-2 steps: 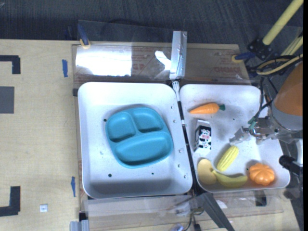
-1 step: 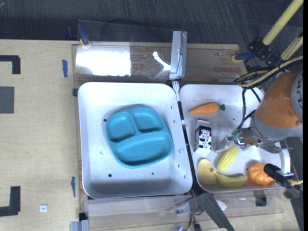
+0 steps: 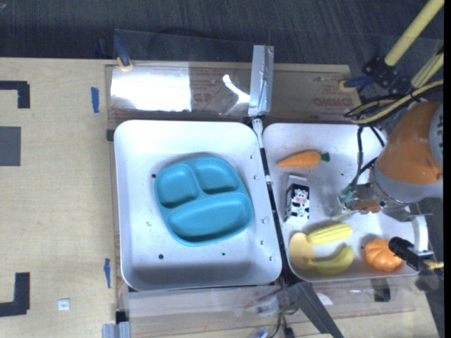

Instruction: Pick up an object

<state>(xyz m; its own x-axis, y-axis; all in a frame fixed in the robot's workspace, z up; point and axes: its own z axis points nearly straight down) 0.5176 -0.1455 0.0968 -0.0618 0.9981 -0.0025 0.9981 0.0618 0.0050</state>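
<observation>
Objects for picking all lie in the right bin, so that is where your attention belongs. You have five to count: one carrot near the far side, one small black-and-white carton just below it, one ear of corn resting on one banana at the near side, and one small orange pumpkin-like toy near the right corner. The left bin holds one blue divided plate and nothing you would likely pick.

The gripper sits low over the right bin, right of the carton and above the corn, at the end of the arm with its orange band. You cannot tell whether the jaws are spread or pressed together; that spot is a blur of small parts, and no object visibly sits between them.

By the look of it, you are in the approach step, with no grasp made yet. The next move calls for settling on one target, centring over it and descending. The corn and banana touch, so a try there may nudge both.
</observation>
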